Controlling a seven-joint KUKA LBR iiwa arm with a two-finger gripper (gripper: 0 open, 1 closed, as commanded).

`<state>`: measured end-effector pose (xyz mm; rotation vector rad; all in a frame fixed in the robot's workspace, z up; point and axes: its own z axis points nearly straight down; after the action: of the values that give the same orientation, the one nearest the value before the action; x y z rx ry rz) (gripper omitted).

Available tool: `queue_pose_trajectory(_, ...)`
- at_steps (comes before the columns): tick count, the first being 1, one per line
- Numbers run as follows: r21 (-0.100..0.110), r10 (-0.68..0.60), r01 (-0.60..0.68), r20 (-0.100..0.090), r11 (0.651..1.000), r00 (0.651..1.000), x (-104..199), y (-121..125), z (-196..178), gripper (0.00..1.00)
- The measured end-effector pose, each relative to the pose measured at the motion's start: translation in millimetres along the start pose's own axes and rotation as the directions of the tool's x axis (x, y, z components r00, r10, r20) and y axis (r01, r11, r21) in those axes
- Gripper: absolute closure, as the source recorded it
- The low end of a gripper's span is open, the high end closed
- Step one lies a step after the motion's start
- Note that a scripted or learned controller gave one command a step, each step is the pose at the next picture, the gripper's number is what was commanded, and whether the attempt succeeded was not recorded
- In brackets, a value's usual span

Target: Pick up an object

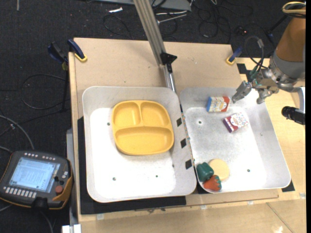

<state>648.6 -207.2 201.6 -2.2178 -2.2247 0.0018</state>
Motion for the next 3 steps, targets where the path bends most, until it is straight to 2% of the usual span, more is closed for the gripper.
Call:
queue_pose_trajectory(1, 0.0, 0.0, 0.0, 0.0, 1.0, 1.0, 0.0, 0.0, 0.0, 0.0)
queue_pose_trajectory(2, 0.003, 0.002, -0.002, -0.001, 1.0, 1.0, 0.9, -6.2, 44.8, 0.0)
queue_pose_trajectory(3, 0.004, 0.001, -0.001, -0.001, 1.0, 1.0, -1.5, -2.7, 107.5, 0.0)
